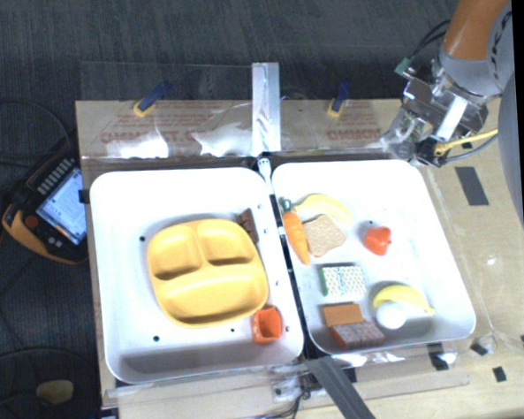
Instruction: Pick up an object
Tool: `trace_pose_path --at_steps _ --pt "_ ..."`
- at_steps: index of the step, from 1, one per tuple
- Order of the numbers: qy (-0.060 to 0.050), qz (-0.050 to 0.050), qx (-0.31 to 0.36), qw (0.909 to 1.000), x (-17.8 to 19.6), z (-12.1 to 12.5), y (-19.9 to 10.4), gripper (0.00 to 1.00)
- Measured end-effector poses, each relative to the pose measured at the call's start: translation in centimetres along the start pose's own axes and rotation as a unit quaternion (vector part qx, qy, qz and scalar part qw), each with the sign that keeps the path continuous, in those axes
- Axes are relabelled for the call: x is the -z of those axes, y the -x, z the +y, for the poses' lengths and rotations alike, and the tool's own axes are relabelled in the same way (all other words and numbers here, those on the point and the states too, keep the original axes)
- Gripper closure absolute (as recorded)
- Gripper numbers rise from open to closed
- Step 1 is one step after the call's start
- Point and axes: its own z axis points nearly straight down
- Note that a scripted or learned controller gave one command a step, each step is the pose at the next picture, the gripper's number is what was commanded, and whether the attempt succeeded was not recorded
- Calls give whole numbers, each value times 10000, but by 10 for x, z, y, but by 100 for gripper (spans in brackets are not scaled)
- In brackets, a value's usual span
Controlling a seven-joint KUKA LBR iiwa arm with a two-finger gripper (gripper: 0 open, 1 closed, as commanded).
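Objects for picking were spread over two shallow white bins on the counter. In the right bin, an orange toy carrot was laid along the left wall, touching a tan slice of toy bread. A pale yellow curved piece was partly covered by the bread. A red toy pepper was placed apart, toward the right wall. A green-and-white patterned block was seen mid-bin. Nearer the front wall, a flat brown block was set against a reddish speckled block. A yellow toy banana was touched by a white round ball at the front right.

In the left bin, a yellow divided plastic plate was centred. An orange cup was tipped just beside its front right corner, and a small dark brown piece was wedged at its back right corner.

The tool was held outside the bins, above the back right corner of the right bin, well apart from every object. Nothing was seen gripped in it; whether it was wide or narrow could not be told. A handheld pendant was left on the floor, left of the counter.
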Motion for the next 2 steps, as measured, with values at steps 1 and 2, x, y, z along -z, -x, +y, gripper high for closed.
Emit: trace_pose_path --at_steps 1,2 --pt "-17 5 201 9998 -93 -97 -8 100" --pt "-6 7 1385 9904 -173 -60 -4 100"
